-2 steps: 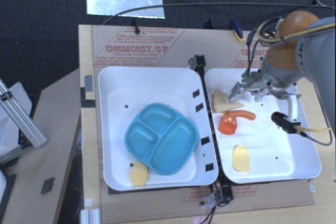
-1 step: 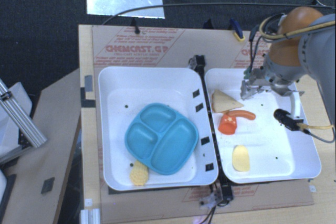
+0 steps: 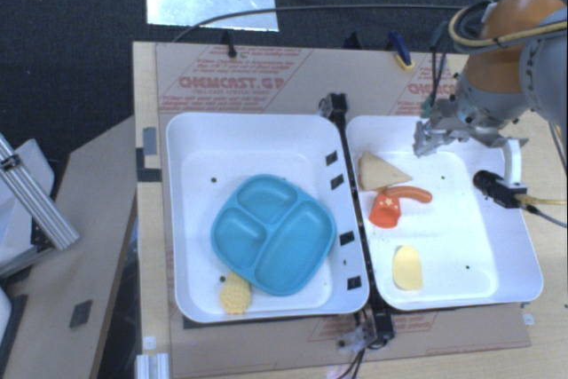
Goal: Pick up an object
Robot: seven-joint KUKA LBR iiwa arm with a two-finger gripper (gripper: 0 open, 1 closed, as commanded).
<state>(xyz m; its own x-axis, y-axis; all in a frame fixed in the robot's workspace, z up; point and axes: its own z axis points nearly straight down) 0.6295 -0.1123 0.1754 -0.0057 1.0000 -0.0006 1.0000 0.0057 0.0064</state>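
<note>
Bright even light, soft shadows, slight overall blur.

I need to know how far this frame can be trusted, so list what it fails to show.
- Hand, camera view: too small and blurred to tell how it is set.
- Yellow waffle piece, left bin: its upper edge hidden under the blue plate.
- Arm: cut off by the right edge.
- Red piece, right bin: too small to identify.

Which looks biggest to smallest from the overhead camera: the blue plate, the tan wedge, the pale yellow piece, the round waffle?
1. Blue plate, by far.
2. Tan wedge.
3. Pale yellow piece and round waffle look alike; I won't rank them.
</note>
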